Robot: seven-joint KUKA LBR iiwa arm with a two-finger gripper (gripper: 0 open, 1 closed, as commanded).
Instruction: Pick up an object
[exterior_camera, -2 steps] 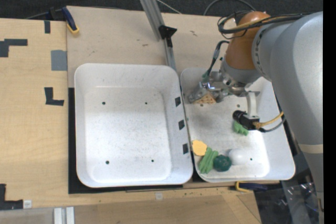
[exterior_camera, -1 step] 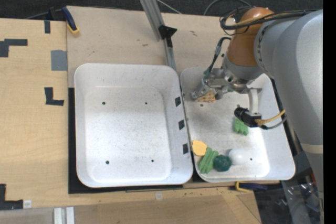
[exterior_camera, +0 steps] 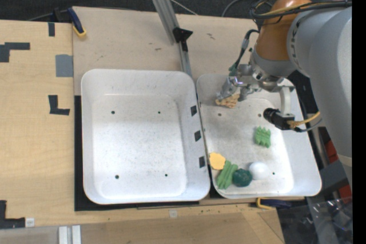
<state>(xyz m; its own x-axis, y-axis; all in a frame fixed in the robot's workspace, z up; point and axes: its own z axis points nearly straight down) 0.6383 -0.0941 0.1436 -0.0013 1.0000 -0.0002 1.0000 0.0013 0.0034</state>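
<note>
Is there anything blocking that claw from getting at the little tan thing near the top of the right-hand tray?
Nothing visible does. The gripper is right over the tan piece at the far end of the right bin. The other small toys lie at the near end.

You see two white bins (exterior_camera: 140, 80), both speckled with dark dots. In the right one lie a tan piece (exterior_camera: 227, 101), a green toy (exterior_camera: 262, 136), a yellow piece (exterior_camera: 217, 160) and a white ball (exterior_camera: 258, 168).
</note>
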